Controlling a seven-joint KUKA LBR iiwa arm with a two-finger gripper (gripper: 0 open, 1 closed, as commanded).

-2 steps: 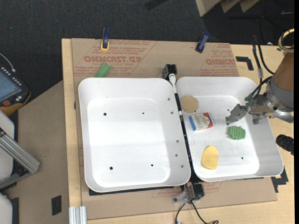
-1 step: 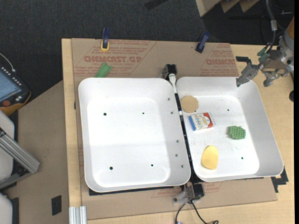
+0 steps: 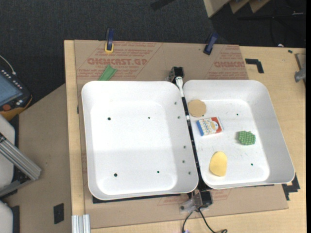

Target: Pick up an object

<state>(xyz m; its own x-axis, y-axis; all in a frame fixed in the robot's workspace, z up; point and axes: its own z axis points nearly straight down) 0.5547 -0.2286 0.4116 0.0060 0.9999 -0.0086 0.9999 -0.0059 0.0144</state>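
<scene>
The right bin (image 3: 265,103) holds several small objects. A round tan disc (image 3: 197,108) lies near its back left corner. Just in front of that lies a small white packet (image 3: 209,126) with red and blue print. A green bumpy ball (image 3: 246,138) rests toward the right side. A yellow oval piece (image 3: 218,163) sits near the front. All of them lie apart from one another on the bin floor.
The left bin (image 3: 97,130) stands beside the right one on a cardboard sheet (image 3: 146,57). Two clamps (image 3: 110,40) (image 3: 211,42) hold the sheet's back edge. A green tag (image 3: 107,73) lies behind the left bin. A cable connector (image 3: 198,201) sits at the front.
</scene>
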